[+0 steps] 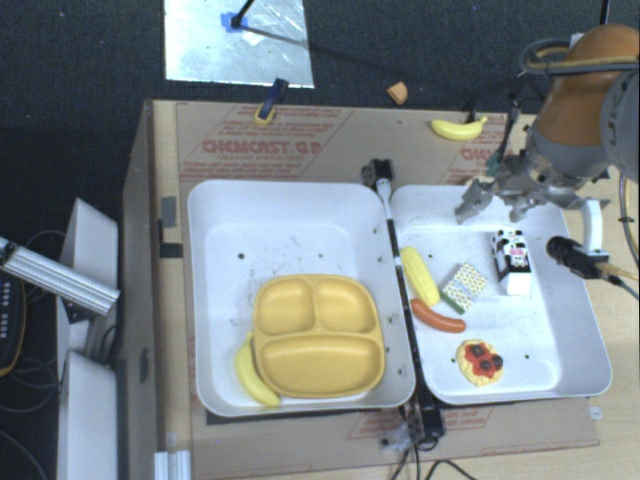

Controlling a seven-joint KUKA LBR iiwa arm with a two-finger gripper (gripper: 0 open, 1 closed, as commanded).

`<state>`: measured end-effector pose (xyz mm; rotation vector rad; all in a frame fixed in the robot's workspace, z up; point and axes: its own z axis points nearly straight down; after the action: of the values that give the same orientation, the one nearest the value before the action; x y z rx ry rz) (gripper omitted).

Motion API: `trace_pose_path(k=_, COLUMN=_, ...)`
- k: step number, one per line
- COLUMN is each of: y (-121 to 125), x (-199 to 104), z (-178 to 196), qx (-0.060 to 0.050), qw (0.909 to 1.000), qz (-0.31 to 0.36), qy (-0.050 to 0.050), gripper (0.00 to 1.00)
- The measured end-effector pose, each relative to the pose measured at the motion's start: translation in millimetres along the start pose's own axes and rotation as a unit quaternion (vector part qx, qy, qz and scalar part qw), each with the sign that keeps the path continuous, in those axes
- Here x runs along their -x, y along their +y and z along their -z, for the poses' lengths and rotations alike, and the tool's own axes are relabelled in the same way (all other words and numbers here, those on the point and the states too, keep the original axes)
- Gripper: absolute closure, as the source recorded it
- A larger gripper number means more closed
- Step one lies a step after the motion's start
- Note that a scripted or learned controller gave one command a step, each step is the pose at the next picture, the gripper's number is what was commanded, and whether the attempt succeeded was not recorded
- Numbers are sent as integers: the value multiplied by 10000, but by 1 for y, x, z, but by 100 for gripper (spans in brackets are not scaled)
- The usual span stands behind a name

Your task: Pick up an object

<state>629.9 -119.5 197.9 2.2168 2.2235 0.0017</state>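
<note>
My gripper [497, 204] hangs over the far part of the right bin [570, 368], open, with nothing between its fingers. Just in front of it and a little to the right stands a white milk carton with black spots [513, 260]. Further left in the same bin lie a yellow corn cob [420, 275], a small patterned box [465, 286] and a red sausage [438, 316]. A toy pizza slice [481, 361] lies near the bin's front.
The left bin [220, 228] holds a yellow divided plate [318, 333] with a banana [252, 373] at its left side. Another banana [458, 127] lies on the cardboard behind the right bin. A small orange piece [398, 92] sits on the dark floor.
</note>
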Motion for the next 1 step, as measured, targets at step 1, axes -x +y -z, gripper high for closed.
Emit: trace_pose_path(k=1, y=-23, x=67, z=-82, qx=32, qw=10000, qz=-11, qy=-32, gripper=0)
